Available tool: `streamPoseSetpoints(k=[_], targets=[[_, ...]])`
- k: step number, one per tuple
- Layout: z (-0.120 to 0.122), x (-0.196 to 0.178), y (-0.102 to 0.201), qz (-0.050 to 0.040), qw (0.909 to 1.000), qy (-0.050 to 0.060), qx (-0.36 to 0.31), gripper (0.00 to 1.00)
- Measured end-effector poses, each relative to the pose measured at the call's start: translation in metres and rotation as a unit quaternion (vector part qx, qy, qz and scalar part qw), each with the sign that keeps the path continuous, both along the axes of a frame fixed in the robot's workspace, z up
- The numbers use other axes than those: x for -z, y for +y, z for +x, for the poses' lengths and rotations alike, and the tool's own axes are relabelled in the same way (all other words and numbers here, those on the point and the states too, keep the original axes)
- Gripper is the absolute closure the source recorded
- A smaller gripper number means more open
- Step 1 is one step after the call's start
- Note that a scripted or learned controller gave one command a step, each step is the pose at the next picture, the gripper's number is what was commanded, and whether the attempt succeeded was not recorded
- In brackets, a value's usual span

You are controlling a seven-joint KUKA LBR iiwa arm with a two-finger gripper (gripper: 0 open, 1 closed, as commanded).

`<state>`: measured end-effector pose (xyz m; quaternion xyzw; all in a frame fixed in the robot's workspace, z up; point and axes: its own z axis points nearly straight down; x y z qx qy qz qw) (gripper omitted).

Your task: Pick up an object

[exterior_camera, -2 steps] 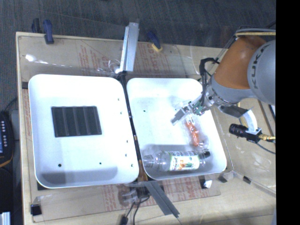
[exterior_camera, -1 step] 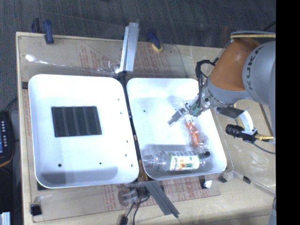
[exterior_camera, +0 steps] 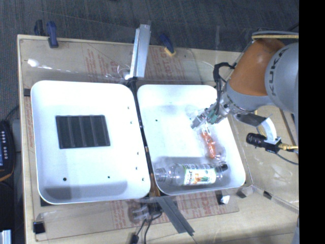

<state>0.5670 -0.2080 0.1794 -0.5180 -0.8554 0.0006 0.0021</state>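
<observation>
My gripper [exterior_camera: 199,119] hangs over the upper right part of the right bin [exterior_camera: 167,98], reaching in from the right. Just below its tip lies an orange object in clear wrap [exterior_camera: 210,143], stretched along the bin's right wall; I cannot tell if the tip touches its upper end. A clear plastic bottle [exterior_camera: 190,174] with a green and orange label lies on its side along the bin's front wall, cap toward the right.
The left bin [exterior_camera: 45,100] holds a dark ribbed rectangular plate [exterior_camera: 82,131] at its middle. A metal bar [exterior_camera: 139,50] stands behind the seam between the bins. Blue clamps [exterior_camera: 51,33] grip the bench's far edge.
</observation>
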Motion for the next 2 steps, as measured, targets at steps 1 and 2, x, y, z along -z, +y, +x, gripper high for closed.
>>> streamPoseSetpoints(k=[1,2], targets=[[0.0000,0.0000,-0.0001,-0.0001,1.0000,0.000,0.000,0.00],[0.0062,0.0063,-0.0017,-0.0009,1.0000,-0.002,-0.003,0.00]])
